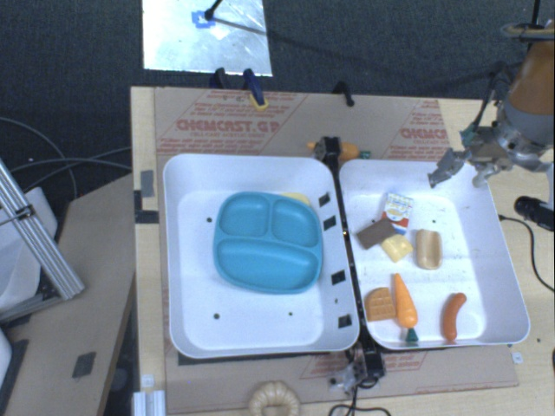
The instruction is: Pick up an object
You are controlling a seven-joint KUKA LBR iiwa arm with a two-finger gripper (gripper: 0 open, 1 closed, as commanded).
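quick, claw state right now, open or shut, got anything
claw: open, fingers spread, nothing between them; it sits over the far right corner of the right bin.

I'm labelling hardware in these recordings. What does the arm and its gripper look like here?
The arm shows an orange band above a grey wrist section with rounded, metallic-looking housing. The gripper is grey, with two slim dark-tipped fingers. A thin dark cable runs past the arm near the top edge.
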